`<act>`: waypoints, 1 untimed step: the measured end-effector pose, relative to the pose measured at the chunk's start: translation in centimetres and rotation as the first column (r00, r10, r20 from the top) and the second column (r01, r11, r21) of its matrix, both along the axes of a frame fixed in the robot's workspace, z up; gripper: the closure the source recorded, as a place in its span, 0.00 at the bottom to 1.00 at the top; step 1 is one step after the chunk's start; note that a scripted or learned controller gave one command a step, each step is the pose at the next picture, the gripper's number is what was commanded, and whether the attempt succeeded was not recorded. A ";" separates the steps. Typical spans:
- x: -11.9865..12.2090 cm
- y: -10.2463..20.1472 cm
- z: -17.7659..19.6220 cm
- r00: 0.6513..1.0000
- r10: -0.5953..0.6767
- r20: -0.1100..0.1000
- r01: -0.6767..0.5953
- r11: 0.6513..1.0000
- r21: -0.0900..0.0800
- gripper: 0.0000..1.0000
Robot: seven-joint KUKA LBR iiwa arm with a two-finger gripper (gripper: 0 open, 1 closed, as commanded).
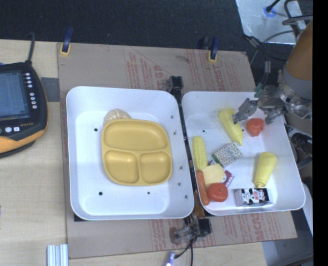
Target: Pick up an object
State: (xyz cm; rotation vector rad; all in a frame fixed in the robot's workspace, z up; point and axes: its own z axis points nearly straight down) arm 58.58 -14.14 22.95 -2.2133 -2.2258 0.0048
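My gripper hangs over the far right part of the right bin, and it is open, with its grey fingers spread apart. A small red round fruit lies on the bin floor just below and between the fingertips, not gripped. Left of it sits a yellow banana-like piece, close to the left finger. Further forward in the bin are a corn cob, a patterned packet, a yellow squash, a red tomato and a black-and-white carton.
The left bin holds a yellow divided plate with a beige item behind it. A pale yellow block and a carrot lie by the right bin's left wall. A tablet sits at far left.
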 end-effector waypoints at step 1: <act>5.3 -1.6 -7.5 1.000 0.002 -0.001 -0.002 1.000 -0.002 0.00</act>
